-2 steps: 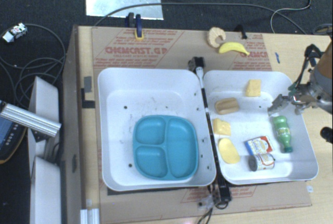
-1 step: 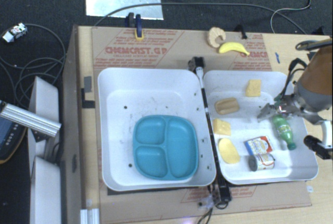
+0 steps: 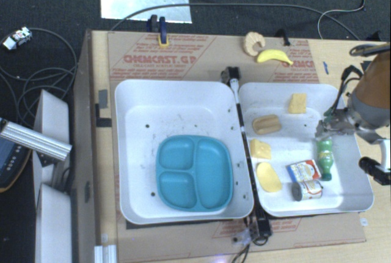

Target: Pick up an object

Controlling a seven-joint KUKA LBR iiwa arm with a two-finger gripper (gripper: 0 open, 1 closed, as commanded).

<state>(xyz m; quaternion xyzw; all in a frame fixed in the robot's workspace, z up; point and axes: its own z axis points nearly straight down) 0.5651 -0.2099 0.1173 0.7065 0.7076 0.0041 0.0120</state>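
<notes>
Right bin (image 3: 366, 197): bottle (image 3: 325, 158) below end effector (image 3: 333, 127)

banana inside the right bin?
No, the banana lies on the bench board behind the right bin, beyond its far rim.

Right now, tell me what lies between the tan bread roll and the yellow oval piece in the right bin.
A yellow cheese wedge lies between the bread roll and the yellow oval piece, seen from the overhead camera.

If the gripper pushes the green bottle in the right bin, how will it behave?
The green bottle lies on its side, so it probably rolls. It looks like smooth plastic, likely light and slippery. It touches the can, which may shift too.
</notes>
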